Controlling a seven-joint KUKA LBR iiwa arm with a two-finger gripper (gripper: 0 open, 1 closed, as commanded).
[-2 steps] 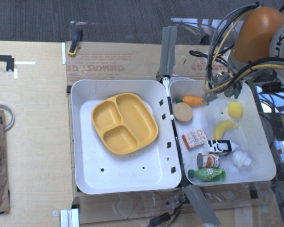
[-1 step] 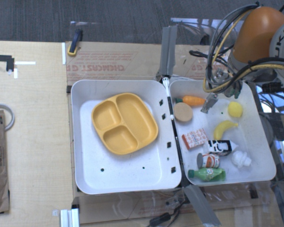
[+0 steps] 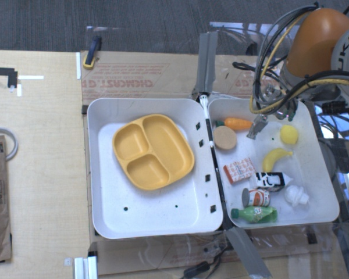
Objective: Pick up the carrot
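The carrot (image 3: 238, 123), orange with a small green end, lies at the far left of the right bin (image 3: 323, 173), close to the wall between the bins. My gripper (image 3: 256, 127) hangs low just to the right of the carrot, under a tangle of cables and the orange band of the arm (image 3: 321, 35). Nothing shows as held, and the carrot rests on the bin floor.
Just below the carrot sits a tan round disc (image 3: 225, 138). The right bin also holds a lemon (image 3: 288, 134), a banana (image 3: 276, 157), a red-and-white box (image 3: 239, 171), a can (image 3: 257, 198) and a green bottle (image 3: 254, 214). A yellow divided plate (image 3: 154, 151) lies in the left bin (image 3: 104, 202).
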